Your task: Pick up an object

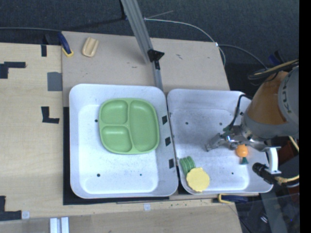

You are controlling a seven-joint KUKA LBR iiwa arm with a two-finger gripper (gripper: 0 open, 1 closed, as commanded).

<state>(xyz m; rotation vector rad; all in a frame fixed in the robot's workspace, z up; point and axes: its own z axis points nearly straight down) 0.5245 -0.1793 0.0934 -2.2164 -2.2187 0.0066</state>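
The bench (194,64) carries two white bins, the left bin (80,130) holding one green divided plate (129,125) and the right bin (204,106) holding three small things: one green ridged piece (186,163), one yellow disc (198,179) and one orange ball (241,151).

Robotics lab test cell: grey arm with orange band (272,103) reaching over two shallow white bins (77,130) on a taped wooden tabletop (29,144), loose cables (194,30) trailing across dark carpet (218,4), metal mounting pole (138,23) rising above.
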